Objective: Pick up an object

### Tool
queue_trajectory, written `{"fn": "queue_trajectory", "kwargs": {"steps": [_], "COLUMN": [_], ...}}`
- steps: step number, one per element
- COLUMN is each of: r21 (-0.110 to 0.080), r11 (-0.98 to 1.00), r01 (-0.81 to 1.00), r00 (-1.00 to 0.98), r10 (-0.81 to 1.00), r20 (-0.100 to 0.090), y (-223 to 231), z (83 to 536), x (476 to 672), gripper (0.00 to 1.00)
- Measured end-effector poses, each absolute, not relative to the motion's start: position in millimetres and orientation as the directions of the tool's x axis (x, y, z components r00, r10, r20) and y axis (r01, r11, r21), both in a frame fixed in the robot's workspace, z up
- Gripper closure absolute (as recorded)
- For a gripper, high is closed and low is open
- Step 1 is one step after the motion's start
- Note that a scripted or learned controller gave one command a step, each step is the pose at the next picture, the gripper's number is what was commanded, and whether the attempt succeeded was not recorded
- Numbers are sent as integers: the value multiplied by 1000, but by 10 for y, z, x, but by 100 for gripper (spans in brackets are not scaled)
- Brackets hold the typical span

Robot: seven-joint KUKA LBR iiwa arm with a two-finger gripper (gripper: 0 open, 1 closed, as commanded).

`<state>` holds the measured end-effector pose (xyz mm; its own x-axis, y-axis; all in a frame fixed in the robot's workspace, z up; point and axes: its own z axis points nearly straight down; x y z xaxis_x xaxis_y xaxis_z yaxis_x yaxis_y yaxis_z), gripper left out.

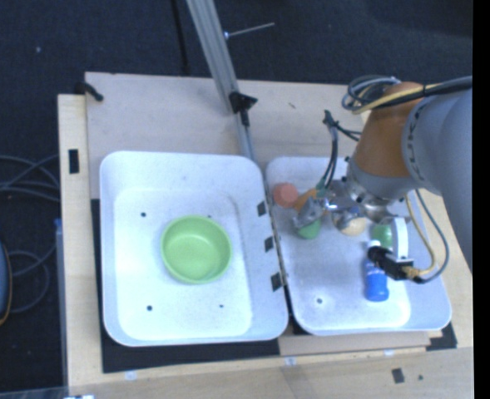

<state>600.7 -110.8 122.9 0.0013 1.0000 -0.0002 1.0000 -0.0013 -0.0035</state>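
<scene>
Camera view: the pincer hangs low in the right bin, its opening impossible to judge, with a green object touching just below it and an orange-red object just to its left.

You see a lime-green round plastic bowl in the white left bin, and a blue cylindrical object and salmon-pink rounded object in the white right bin.

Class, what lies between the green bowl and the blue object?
In the camera view: between green bowl and blue object, the bins' rims meet; otherwise bare white floor.
</scene>
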Motion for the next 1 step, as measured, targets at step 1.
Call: {"fn": "queue_trajectory", "kwargs": {"steps": [1], "r21": [-2], "r11": [-1], "r01": [1000], "r00": [1], "r10": [1000], "r20": [0], "y": [-1113], "z": [996], "x": [6002], "gripper": [0]}}
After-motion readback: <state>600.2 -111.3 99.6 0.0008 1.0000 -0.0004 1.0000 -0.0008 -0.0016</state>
